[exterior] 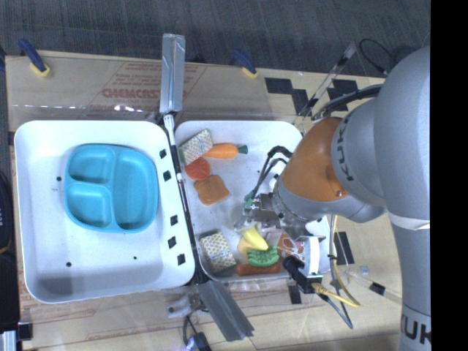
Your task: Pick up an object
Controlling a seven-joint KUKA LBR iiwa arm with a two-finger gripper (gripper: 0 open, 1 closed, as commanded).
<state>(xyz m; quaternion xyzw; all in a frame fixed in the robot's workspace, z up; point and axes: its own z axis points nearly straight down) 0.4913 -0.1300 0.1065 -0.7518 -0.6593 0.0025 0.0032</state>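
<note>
The right bin (281, 134) holds several toy foods: a carrot (221, 151), a red tomato-like piece (197, 169), an orange bread-like piece (211, 189), two checkered packets (196, 145) (217, 249), a yellow piece (251, 238), a green piece (262, 256) and a red strip (256, 270). My gripper (256, 212) is low over the bin's middle, just above the yellow piece, its tips hidden under the wrist.
The left bin (29, 196) holds a blue divided tray (112, 187). A metal bar (172, 72) stands at the back between the bins. The grey arm with its orange band (318, 170) covers the right bin's right side. Cables lie at the right.
</note>
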